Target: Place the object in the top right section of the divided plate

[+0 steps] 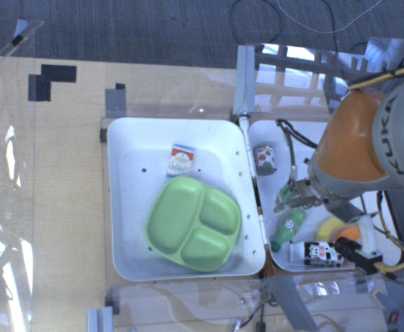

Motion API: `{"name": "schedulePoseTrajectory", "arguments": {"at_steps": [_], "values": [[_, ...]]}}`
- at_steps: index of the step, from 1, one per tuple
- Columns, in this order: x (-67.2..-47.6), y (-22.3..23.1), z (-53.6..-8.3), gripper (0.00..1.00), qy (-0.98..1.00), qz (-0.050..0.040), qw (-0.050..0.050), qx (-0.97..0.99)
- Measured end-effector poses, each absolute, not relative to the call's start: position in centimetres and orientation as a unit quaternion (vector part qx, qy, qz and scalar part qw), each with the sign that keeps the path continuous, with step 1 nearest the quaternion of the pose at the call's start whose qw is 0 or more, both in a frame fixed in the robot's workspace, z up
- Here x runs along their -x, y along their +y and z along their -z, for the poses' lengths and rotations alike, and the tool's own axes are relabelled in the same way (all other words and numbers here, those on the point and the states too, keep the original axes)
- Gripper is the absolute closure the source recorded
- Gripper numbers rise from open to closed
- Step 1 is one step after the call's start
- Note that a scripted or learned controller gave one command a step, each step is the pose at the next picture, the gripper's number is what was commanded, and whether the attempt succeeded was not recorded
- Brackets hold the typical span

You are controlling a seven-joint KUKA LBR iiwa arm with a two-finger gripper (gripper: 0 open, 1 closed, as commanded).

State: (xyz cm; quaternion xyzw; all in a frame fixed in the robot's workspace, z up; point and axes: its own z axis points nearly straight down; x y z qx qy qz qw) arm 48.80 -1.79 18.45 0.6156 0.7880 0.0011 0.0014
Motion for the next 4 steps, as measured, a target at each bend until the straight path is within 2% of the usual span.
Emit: {"name": "schedulePoseTrajectory", "arguments": {"at_steps": [1, 2, 3, 4], "values": [[-51.8, -13.9, -17.3, 1.00, 0.864, -0.0011, 0.004, -0.503], [-49.1, -20.1, -9.0, 1.00, 0.846, -0.0015, 0.007, -0.533], [-48.9, -20.6, -18.7, 1.00, 0.854, -0.0010, 0.005, -0.520], [-49.1, -17.8, -9.0, 1.00, 0.807, -0.0026, 0.007, -0.591]]}}
